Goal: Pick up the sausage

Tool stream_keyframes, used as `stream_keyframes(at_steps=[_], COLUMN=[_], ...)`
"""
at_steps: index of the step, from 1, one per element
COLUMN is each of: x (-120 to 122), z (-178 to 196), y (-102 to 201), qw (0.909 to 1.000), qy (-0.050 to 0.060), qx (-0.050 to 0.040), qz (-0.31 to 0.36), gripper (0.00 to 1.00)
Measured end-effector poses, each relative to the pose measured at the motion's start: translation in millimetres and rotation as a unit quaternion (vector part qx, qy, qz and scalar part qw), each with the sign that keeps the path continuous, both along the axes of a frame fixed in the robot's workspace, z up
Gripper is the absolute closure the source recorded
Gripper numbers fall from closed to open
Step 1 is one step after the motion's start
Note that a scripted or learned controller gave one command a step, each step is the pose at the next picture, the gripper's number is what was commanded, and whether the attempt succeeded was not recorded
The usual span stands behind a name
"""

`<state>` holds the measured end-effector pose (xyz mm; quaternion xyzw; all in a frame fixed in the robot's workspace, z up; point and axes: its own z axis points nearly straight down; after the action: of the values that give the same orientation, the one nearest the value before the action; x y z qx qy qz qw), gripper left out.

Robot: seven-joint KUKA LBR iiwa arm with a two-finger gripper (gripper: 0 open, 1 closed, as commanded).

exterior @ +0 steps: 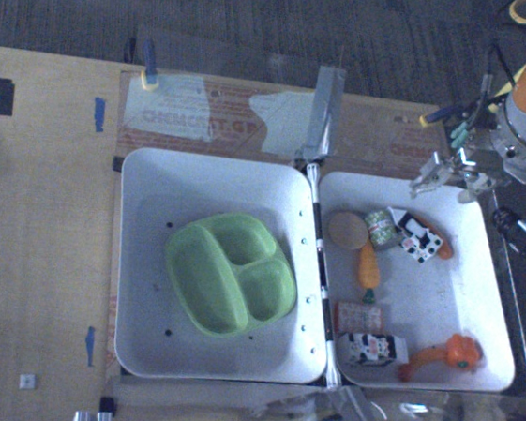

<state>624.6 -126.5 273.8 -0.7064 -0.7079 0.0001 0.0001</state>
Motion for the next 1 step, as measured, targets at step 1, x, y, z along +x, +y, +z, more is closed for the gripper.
stream_keyframes(at_steps=[1], x=[-55.7], z=[-112.2], y=[-62.1], qw=[1.0000], qy=[0.000], qx=[-0.0001], qz=[0.006], gripper=[0.00])
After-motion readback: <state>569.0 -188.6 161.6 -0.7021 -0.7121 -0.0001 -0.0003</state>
